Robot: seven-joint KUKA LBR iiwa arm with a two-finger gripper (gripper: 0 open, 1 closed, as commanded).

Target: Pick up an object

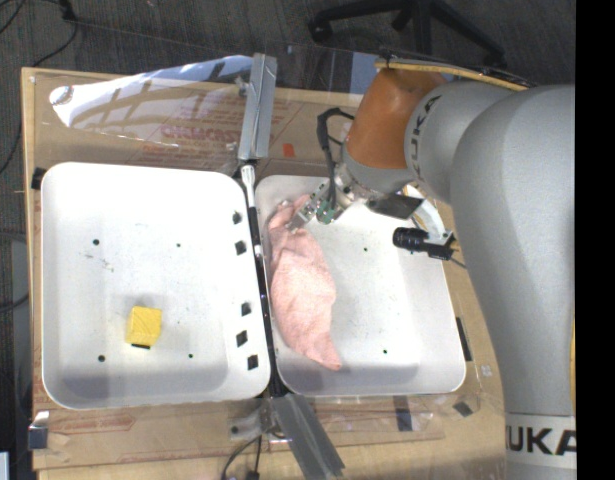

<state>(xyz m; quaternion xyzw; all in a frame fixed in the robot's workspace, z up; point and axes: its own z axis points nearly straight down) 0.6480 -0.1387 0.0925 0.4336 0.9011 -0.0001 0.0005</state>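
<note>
A pink, soft, cloth-like object (pixel 303 288) lies along the left side of the right bin (pixel 417 308), stretched from the bin's top left down toward its front. My gripper (pixel 317 211) is low at the upper end of the pink object, right at its top edge. The grey arm with its orange band (pixel 387 118) comes in from the right above it. A small yellow block (pixel 144 326) rests in the left bin (pixel 107 218), toward its front left.
A metal divider rail (pixel 255 108) runs between the bins at the back. A clear plastic sheet (pixel 147 108) lies behind the left bin. A black cable fitting (pixel 419 240) sticks out beside the wrist over the right bin.
</note>
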